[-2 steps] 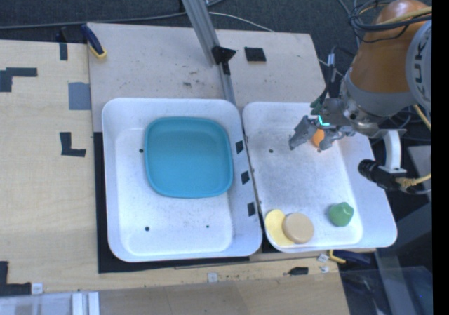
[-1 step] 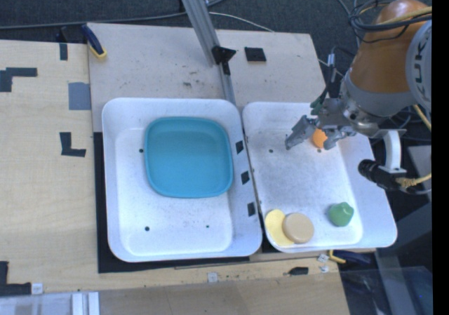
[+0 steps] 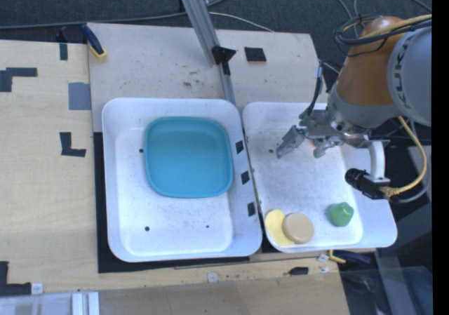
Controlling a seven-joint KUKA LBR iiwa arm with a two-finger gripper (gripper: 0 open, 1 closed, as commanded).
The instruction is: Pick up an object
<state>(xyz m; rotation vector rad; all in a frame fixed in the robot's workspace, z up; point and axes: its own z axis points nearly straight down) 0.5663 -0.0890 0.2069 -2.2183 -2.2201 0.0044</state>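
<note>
3 small objects lie along the right bin's (image 3: 365,236) near edge: a yellow disc (image 3: 275,226), a tan round piece (image 3: 299,227), a green lump (image 3: 341,214); farther back the gripper (image 3: 303,146) hangs spread wide, holding nothing; picking remains undone; a blue plate (image 3: 188,156) fills the left bin (image 3: 116,187).

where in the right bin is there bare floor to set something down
Bare floor lies in the right bin between the tool and the near-edge objects. Crowded: the near edge, with the yellow disc, tan round piece and green object.
</note>
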